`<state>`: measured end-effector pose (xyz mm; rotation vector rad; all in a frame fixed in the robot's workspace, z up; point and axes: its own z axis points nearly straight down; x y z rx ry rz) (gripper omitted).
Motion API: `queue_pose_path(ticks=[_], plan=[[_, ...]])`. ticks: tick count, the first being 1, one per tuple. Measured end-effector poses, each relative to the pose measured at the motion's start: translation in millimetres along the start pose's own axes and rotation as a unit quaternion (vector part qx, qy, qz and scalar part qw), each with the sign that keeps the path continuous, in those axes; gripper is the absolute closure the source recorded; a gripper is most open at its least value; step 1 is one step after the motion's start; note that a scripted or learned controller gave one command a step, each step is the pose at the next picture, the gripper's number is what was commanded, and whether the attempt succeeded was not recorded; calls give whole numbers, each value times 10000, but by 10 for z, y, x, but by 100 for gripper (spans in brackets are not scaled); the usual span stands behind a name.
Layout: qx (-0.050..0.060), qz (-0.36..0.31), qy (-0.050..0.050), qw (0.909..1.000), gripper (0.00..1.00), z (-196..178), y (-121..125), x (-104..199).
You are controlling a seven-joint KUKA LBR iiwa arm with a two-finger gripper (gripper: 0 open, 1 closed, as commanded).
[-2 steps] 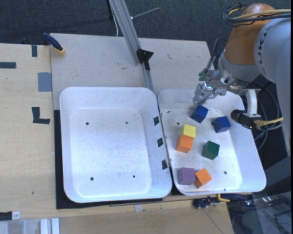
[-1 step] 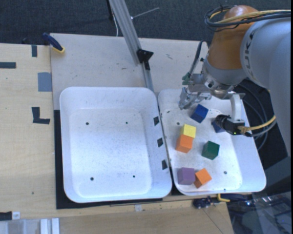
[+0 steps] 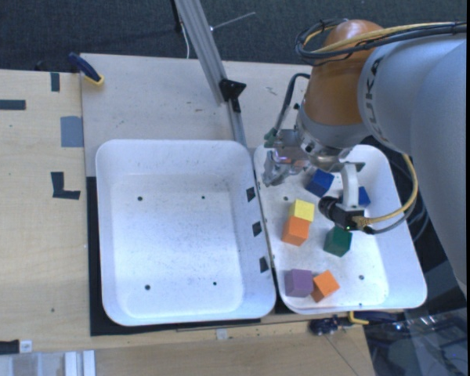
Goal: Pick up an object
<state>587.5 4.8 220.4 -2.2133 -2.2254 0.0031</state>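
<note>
From my remote seat I read the scene from the left: the tabletop (image 3: 31,210) carried a few grey tape marks, then the left bin (image 3: 113,210), whose white floor showed only small dark dots. Just beside it, rims touching, sat the right bin (image 3: 392,288), and all the candidate pieces lay in there. Nearest the dividing rim the gripper (image 3: 278,163) hung over the bin's upper left corner, and I could not tell how its jaws stood, since the wrist hardware hid them. Nothing I could see was held by it. A little to its right and lower, a yellow cube (image 3: 303,209) sat touching an orange cube (image 3: 296,230). Lower down, a purple cube (image 3: 299,282) lay against a smaller orange block (image 3: 325,285). Further right I saw a blue cube (image 3: 320,182) close under the wrist and a green cube (image 3: 338,242) partly behind a cable fitting. I judged these to be light, rigid blocks with flat, fairly smooth faces, unlikely to deform or break, though likely to skid if nudged. I reckoned the yellow cube the closest target, best taken across two opposite free faces, away from the side pressed against its orange neighbour.
</note>
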Motion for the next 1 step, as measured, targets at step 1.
queue_pose_path(ticks=[1], plan=[[-16,-12,7,10000,100,-145,-44,534]])
